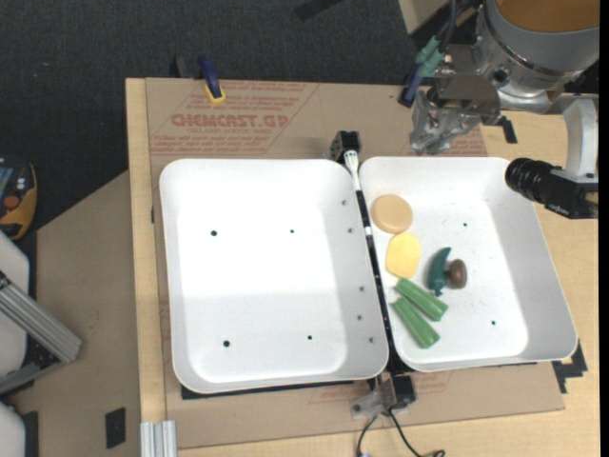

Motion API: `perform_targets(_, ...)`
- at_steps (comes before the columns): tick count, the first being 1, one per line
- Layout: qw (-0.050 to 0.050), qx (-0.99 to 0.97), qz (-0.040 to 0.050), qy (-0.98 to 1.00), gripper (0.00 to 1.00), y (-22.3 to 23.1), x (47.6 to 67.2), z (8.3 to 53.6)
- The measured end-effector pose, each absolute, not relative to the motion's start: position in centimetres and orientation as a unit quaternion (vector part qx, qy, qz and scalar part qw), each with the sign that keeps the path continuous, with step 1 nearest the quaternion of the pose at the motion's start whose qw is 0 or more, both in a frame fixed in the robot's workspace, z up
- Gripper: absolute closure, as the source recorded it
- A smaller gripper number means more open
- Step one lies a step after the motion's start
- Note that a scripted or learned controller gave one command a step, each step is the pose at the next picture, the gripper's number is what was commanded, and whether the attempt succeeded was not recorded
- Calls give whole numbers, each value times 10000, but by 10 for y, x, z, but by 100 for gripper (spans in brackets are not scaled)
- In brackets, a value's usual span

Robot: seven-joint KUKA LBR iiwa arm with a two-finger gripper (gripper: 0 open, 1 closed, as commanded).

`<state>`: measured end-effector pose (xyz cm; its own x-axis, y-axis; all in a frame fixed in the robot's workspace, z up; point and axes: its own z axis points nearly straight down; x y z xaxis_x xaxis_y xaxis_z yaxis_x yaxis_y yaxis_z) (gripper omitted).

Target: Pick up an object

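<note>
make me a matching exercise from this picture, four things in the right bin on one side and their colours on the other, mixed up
Things:
1. round disc nearest the bin's far edge
2. egg-shaped piece just below the disc
3. pair of sticks nearest the bin's front edge
4. small ball to the right of the teal piece

Colours:
A. green
B. brown
C. tan
D. yellow

Pairs: 1-C, 2-D, 3-A, 4-B

All four lie in the right bin.

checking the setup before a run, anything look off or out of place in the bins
Nothing stands out. The objects lie clustered against the left wall of the right bin, none spilled. The tool hangs above that bin's far edge.
</note>
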<state>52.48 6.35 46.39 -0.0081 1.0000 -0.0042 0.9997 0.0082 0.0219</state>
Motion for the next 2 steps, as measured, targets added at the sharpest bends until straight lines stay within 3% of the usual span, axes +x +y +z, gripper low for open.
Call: perform_targets(2,118,7037,85,7104,100,64,526,485)
